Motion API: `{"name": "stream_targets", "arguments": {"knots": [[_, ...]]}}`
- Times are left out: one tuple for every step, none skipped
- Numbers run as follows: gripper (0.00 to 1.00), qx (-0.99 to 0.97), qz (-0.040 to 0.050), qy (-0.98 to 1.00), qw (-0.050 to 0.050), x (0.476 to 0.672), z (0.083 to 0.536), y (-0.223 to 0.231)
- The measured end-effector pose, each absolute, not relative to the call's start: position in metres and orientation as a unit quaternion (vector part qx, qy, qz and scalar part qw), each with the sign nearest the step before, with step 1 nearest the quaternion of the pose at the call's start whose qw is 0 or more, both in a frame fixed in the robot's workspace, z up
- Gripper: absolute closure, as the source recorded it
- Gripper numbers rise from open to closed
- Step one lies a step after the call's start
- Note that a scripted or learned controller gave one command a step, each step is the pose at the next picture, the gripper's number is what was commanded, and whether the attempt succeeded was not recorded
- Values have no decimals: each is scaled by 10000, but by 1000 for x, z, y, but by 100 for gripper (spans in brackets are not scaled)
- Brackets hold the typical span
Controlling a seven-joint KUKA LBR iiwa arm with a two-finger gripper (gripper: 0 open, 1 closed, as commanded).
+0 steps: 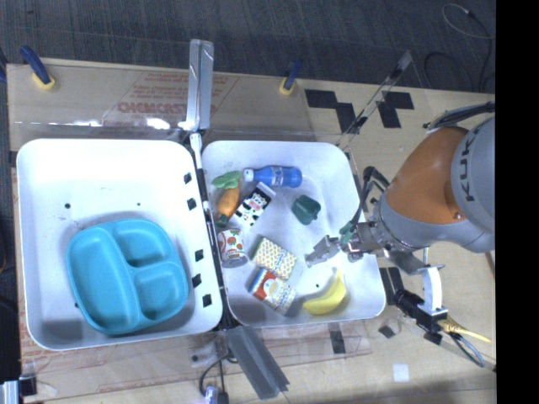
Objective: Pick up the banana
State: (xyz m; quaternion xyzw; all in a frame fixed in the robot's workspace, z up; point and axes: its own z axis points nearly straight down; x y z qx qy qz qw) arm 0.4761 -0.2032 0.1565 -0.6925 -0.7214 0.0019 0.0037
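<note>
The yellow banana (328,297) lies in the right bin (349,167), near its front right corner, curved with its ends pointing up. My gripper (322,250) hangs over the right bin just above and slightly left of the banana, apart from it. Nothing shows in the gripper. The grey arm with its orange band (425,188) reaches in from the right over the bin's right wall.
The right bin also holds a blue bottle (274,176), a dark green block (306,209), an orange carrot (227,201), a black-and-white box (253,206), a can (231,247), a patterned box (275,257) and a red-and-white carton (271,286). A blue divided tray (128,274) lies in the left bin (50,175).
</note>
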Motion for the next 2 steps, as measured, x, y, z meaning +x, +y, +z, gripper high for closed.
{"name": "stream_targets", "arguments": {"knots": [[0,-6036,3,-7973,28,476,89,-210],[100,-6018,9,-7986,44,477,97,-210]]}}
